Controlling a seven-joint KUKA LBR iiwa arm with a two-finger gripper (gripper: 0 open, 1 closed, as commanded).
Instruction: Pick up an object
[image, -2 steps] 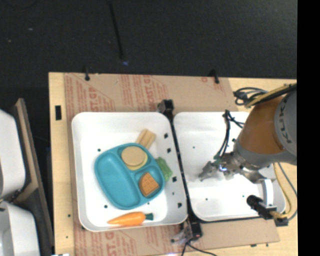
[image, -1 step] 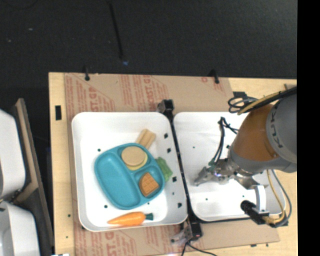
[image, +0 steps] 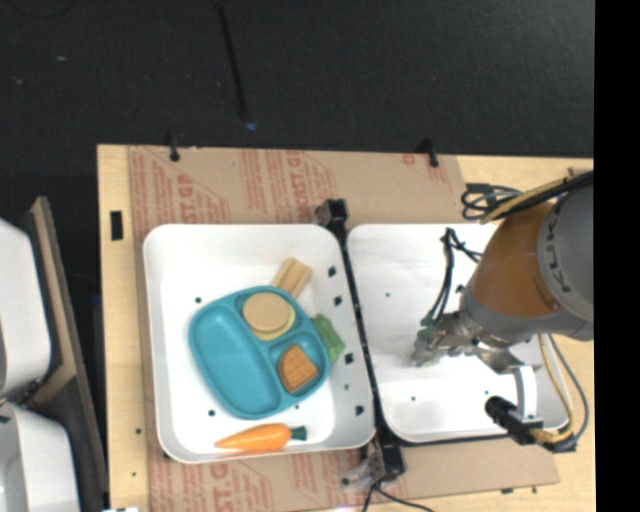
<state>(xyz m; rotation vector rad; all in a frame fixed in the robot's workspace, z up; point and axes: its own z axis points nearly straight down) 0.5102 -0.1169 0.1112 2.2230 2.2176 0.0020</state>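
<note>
Over the right bin, the gripper hangs low above bare white floor; whether its jaws are open or closed cannot be told, and nothing is seen between them. The arm enters from the right, wrist bent downward, a pose that suggests a descent or a lift within this bin. All candidate objects lie well to the left of the jaws, across the divider, in the left bin. There a blue tray holds a round biscuit and a waffle. A wooden block touches its far edge, a green piece sits at the side nearest the jaws, and a carrot lies near the front wall.
</note>
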